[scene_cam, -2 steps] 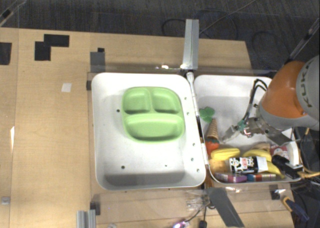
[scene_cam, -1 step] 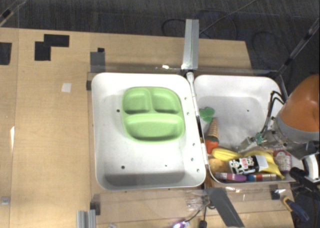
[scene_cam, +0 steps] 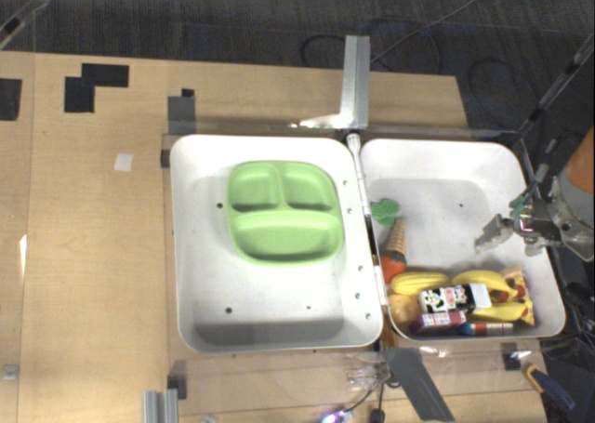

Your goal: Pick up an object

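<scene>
My gripper (scene_cam: pixel 509 243) hangs over the right side of the right bin (scene_cam: pixel 437 165), above bare white floor and just above the pile of toys. Its fingers (scene_cam: pixel 490 234) are spread open with nothing between them. Along the bin's front wall lie a yellow banana (scene_cam: pixel 418 281), a second banana (scene_cam: pixel 483 277), a black-and-white box (scene_cam: pixel 443 299) and a red marker-like stick (scene_cam: pixel 444 322). An ice cream cone (scene_cam: pixel 396 237), a green toy (scene_cam: pixel 384 212) and an orange piece (scene_cam: pixel 390 268) sit by the bin's left wall.
The left bin (scene_cam: pixel 200 226) holds a green divided plate (scene_cam: pixel 282 209). A metal post (scene_cam: pixel 356 77) stands behind the divider between the bins. The grey arm with its orange band (scene_cam: pixel 581 170) enters from the right edge.
</scene>
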Controlling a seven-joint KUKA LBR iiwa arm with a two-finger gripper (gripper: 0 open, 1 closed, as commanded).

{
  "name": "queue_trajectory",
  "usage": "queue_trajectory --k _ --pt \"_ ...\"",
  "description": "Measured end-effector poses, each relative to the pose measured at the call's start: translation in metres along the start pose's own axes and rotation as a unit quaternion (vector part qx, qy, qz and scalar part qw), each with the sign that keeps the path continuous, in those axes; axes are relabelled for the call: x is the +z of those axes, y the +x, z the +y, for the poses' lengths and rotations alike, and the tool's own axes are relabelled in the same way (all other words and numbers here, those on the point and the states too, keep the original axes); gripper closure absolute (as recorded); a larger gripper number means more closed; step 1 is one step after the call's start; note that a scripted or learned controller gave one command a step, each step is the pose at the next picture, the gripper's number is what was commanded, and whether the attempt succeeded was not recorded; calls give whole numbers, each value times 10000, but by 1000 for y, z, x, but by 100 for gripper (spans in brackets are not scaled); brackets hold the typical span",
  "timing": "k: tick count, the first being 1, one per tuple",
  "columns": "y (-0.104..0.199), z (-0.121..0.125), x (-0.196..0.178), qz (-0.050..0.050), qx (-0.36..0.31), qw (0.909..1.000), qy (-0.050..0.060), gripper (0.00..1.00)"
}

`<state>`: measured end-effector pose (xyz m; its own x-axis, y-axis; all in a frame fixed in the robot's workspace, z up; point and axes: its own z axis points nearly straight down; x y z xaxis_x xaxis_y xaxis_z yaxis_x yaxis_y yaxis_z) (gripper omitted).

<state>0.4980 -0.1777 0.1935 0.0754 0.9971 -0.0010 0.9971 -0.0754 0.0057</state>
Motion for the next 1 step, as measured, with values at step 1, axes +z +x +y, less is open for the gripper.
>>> queue_trajectory --k 1 --pt "61 65 101 3 162 9999 0 0"
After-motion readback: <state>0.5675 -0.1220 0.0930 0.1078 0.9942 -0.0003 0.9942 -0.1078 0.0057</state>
